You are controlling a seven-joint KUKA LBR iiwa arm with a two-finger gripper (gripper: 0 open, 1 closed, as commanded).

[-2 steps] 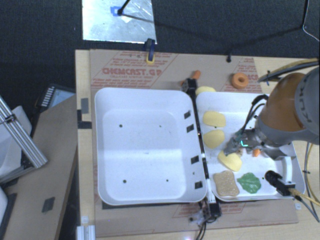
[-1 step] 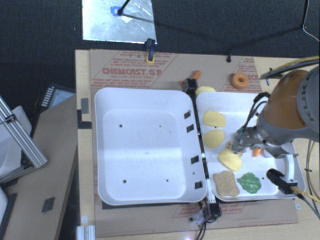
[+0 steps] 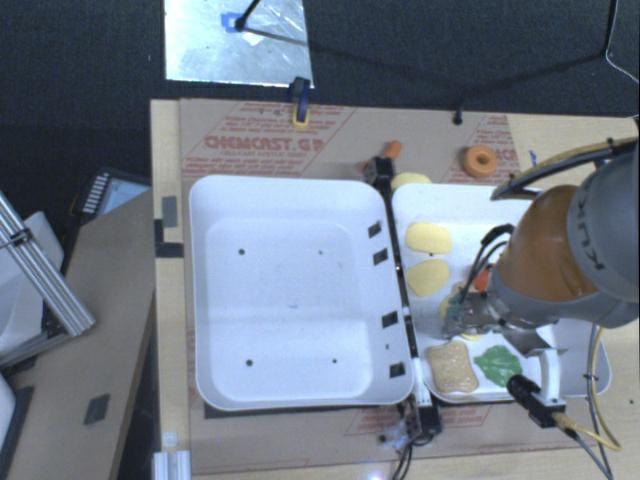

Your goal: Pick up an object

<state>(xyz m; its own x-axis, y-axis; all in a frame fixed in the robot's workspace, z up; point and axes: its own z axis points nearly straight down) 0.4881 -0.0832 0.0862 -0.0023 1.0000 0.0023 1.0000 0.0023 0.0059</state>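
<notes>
Big and grey, the robot arm (image 3: 590, 258) with its orange band fills the right side and leans over the right bin (image 3: 455, 196). Its gripper (image 3: 462, 313) points down near the middle of that bin, but the arm hides it, so I cannot tell if it is holding anything.

Just below the gripper lies a tan, bumpy piece like bread (image 3: 452, 366). It looks light and flat, maybe a bit squishy. My guess is that pinching it across its short sides works best. Beside it sits a green leafy thing (image 3: 497, 365), which looks thin and floppy, so it may slip out. 2 flat yellow ovals (image 3: 428, 238) lie higher up, close to the wall between the bins. They look smooth and hard to pinch.

The left bin (image 3: 290, 288) is white and shallow. A small orange ring (image 3: 480, 160) rests on the bench behind the bins.
</notes>
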